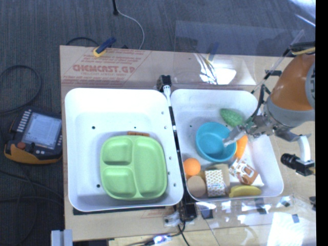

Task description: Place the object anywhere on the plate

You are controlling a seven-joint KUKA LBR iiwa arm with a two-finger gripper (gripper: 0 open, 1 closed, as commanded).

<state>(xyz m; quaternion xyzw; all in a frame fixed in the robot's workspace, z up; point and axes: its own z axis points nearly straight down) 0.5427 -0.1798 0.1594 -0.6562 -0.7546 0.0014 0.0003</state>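
I see a light green plastic plate with three sections lying flat in the left white bin, near its front. In the right white bin, a small round blue plastic bowl sits upright, with other small things close around it.

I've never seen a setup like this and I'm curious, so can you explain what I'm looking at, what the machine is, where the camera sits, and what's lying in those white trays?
This is one picture from a camera fixed above a bench, looking down at a slant. The grey and orange shape at the right is a robot arm. Its claw reaches down over a blue bowl; I can't tell whether it holds anything. Two shallow white bins sit side by side. The left bin holds a green divided plate, where an object should end up. The right bin holds the bowl, an orange ball, a banana, a small box and other small items.
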